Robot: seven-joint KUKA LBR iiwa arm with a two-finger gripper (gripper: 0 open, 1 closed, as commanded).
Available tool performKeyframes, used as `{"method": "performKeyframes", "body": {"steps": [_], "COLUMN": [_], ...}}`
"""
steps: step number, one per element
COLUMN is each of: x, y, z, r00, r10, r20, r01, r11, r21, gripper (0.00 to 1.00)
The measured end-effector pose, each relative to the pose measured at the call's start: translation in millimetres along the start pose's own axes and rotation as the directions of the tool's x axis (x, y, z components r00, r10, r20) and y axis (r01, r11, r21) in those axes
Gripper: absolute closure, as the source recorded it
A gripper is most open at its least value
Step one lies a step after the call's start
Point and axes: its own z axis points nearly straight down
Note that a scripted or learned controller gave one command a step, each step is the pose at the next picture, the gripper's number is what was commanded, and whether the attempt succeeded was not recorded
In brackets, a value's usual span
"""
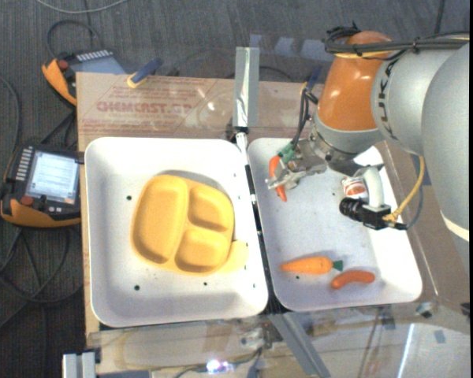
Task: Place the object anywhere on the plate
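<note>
A yellow plate [185, 223] with three compartments lies in the left bin [110, 290]. My gripper [285, 176] is low over the far left corner of the right bin [394, 290], close to the divider. A small orange-red object [277, 168] with a green tip sits right at the gripper's tip and is partly covered by it. I cannot make out whether it is held. An orange carrot [307, 265] with a green top and a short orange sausage [353, 278] lie near the right bin's front edge.
The arm's orange band [351, 93] and grey body cover the right bin's far right side. A black fitting [366, 211] and a white and red piece [355, 186] hang off the wrist. A teach pendant [43, 183] lies left of the bins.
</note>
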Motion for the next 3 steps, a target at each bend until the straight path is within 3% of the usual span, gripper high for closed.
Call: {"method": "performKeyframes", "body": {"steps": [1,2,3], "x": [61.6,123.7,123.5], "y": [-50.5,-45.1,-45.0], "z": [-23.7,0.6,0.6], "r00": [0.992,0.954,0.954], "r10": [-0.125,-0.3,-0.3], "r20": [0.0,-0.001,-0.002], "r01": [0.125,0.3,0.3], "r11": [0.992,0.954,0.954], "r21": [0.0,0.001,0.001], "gripper": [1.0,1.0,0.0]}}
